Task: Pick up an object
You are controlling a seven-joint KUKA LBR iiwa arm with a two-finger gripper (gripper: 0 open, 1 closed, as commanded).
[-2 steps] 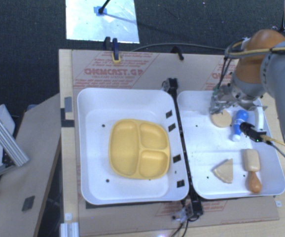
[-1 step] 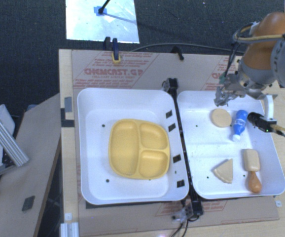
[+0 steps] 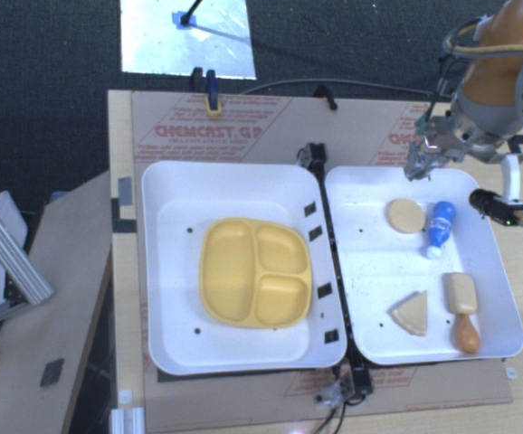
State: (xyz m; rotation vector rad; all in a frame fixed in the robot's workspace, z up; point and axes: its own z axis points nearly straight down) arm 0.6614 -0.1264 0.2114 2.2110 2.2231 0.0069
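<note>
The right bin (image 3: pixel 370 337) holds a round tan cookie (image 3: pixel 405 215), a blue and white bottle (image 3: pixel 439 227), a tan wedge (image 3: pixel 412 313) and a beige and orange piece (image 3: pixel 462 309) shaped like an ice pop. My gripper (image 3: pixel 419 165) hangs over the bin's far rim, just beyond the cookie and the bottle, touching neither. Nothing shows between its fingers.
The left bin (image 3: pixel 175 333) holds a yellow divided plate (image 3: pixel 254 272). A black divider with clips (image 3: pixel 327 269) runs between the bins. Cardboard lies under both bins, and a yellow clamp (image 3: pixel 213 93) stands at the back.
</note>
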